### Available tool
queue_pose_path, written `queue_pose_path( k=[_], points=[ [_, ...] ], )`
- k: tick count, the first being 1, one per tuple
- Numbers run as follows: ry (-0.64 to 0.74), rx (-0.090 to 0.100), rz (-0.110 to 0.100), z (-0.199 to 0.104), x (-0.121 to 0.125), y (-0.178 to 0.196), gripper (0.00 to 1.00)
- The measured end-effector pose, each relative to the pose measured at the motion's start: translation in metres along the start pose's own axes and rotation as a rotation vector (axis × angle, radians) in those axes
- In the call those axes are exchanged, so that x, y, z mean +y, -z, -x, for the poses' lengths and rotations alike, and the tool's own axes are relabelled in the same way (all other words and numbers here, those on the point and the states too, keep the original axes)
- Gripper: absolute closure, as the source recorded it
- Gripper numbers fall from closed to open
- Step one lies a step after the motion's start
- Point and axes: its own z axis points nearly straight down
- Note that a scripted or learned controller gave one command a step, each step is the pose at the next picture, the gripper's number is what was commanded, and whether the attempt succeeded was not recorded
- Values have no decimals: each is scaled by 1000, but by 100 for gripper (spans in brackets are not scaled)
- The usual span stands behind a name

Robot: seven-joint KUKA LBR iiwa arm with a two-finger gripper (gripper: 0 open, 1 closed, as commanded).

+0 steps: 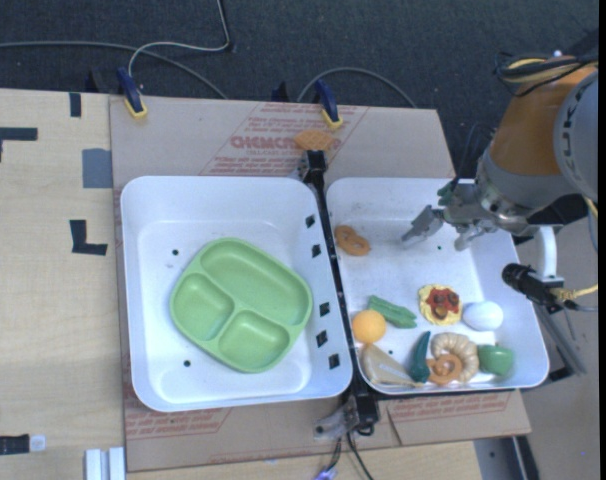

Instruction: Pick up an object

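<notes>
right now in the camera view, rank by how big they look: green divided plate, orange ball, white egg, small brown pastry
1. green divided plate
2. white egg and orange ball, too alike to split
3. brown pastry, slightly smaller

One fixed camera looks down on the surface (43, 268) from above at a slant, far enough off to take in both white bins whole. The left bin (148, 298) lies at the middle of the frame and the right bin (383, 196) beside it. The dark floor (383, 28) shows beyond the surface's far edge. The arm (543, 128) comes in from the right.
</notes>
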Motion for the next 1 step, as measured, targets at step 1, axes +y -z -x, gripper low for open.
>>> queue_pose_path(
  k=[1],
  points=[
    [-1, 0, 0, 30, -43, -29, 0]
  ],
)
